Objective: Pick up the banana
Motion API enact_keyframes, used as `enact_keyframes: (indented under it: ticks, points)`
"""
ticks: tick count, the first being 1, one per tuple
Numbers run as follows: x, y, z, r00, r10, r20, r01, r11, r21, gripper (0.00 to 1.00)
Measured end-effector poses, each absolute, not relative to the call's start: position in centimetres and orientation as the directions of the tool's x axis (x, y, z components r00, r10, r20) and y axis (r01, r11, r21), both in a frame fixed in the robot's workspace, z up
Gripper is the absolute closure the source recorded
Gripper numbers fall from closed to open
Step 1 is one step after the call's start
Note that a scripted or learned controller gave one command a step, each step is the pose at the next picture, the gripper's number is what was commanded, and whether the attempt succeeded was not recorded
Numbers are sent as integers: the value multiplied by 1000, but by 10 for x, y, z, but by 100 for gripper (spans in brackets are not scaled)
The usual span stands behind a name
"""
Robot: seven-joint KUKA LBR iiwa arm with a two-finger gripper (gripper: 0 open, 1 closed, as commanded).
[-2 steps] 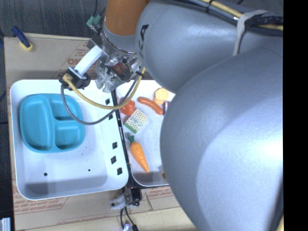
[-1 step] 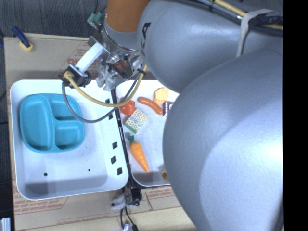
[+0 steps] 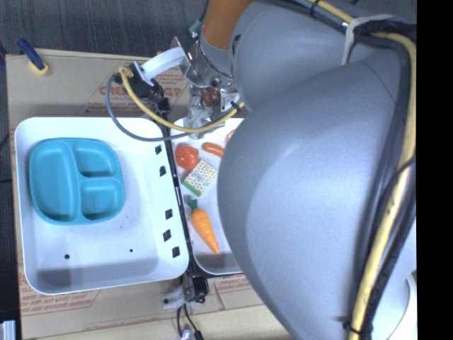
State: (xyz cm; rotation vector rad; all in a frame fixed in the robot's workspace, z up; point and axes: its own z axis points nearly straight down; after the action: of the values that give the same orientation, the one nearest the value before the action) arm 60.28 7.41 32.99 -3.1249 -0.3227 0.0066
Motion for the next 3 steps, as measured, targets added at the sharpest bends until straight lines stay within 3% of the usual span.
enact_keyframes:
  ticks: [1,2,3]
  points:
    - [557,71,285,979,204,-5,204,-979,-1,100]
    - [557,71,285,979,204,-4,204,-979,0,0]
    - [509,36,191,927,374,-6,374,-927,-7,0]
